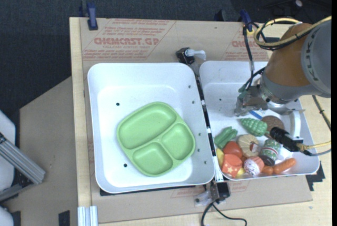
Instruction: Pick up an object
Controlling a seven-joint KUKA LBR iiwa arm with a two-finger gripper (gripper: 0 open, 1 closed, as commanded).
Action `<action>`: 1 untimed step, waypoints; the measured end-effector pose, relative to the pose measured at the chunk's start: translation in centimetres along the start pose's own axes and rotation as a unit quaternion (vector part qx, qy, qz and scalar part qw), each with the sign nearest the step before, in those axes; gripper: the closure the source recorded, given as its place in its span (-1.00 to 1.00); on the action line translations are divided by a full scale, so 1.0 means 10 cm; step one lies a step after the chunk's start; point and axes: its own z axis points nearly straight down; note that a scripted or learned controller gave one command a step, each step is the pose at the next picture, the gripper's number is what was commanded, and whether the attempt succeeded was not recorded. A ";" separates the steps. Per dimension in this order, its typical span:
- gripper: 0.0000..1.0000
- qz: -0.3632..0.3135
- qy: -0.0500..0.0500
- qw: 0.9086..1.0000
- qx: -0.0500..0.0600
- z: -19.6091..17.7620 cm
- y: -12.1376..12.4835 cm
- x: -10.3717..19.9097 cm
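The right bin (221, 80) holds a heap of toy food at its near end: a green bumpy fruit (254, 126), green pea pods (225, 136), a red tomato (232, 148), a tan bun (247, 141), a small can (270, 151) and an orange carrot (284, 166). My gripper (245, 105) hangs over the middle of that bin, just above and behind the green bumpy fruit. The arm's orange band and grey wrist (289, 69) cover it from above.
The left bin (105, 88) carries a green three-compartment plate (155, 139). A black-and-white fitting (188, 55) sits between the bins at the far edge. Cables (253, 35) run along the bench's far right. The bench board (131, 40) is bare behind the bins.
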 end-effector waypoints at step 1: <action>1.00 0.000 0.001 1.000 0.003 -0.50 -0.46 -0.01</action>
